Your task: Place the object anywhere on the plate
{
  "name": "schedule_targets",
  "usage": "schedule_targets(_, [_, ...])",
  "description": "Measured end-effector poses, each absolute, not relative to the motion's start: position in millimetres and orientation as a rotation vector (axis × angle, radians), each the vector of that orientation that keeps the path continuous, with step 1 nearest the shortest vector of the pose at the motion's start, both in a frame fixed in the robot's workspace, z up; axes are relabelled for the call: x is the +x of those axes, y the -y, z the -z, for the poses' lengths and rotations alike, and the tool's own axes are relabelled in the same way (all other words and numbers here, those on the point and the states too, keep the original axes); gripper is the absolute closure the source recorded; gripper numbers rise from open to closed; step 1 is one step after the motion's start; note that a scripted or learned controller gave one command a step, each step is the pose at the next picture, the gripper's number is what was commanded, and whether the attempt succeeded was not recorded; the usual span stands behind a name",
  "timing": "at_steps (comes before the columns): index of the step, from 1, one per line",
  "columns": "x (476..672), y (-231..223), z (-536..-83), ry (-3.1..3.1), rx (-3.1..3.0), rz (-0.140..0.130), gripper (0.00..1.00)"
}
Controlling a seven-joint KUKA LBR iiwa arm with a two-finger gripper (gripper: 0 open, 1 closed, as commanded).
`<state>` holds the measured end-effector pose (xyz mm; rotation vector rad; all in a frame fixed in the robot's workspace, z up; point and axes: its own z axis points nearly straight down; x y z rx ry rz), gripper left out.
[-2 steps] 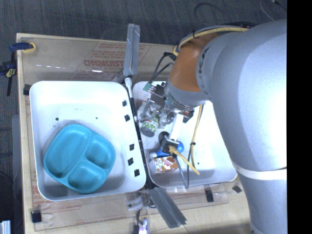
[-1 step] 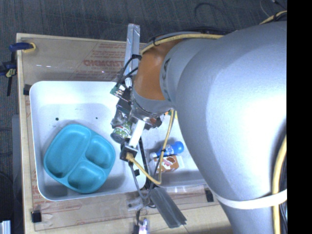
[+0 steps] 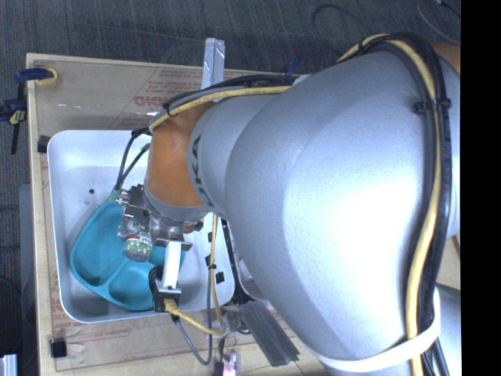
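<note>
The arm fills most of the view, grey w/ an orange band above the wrist; its bulk hides the right bin entirely and the right part of the left bin. Yellow and black cables run along its back. The worktop shows at upper left, w/ red printed writing, mirrored and too faint to read; a blue clamp sits at its left edge. The left bin is white and shallow, lower-right part hidden by the wrist. In it lies a teal plate w/ divided compartments, long axis running roughly upper left to lower right; right edge covered by the wrist hardware. The claw hangs over the plate's right side. A small clear-greenish thing shows at its tip, hard to make out; can't tell if it's a held object or part of the claw.
</note>
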<state>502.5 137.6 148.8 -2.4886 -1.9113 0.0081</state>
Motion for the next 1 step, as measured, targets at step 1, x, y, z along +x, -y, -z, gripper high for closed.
schedule_targets(1, [502.9,-136.6,-149.1,1.910,-2.491,-0.006,0.00])
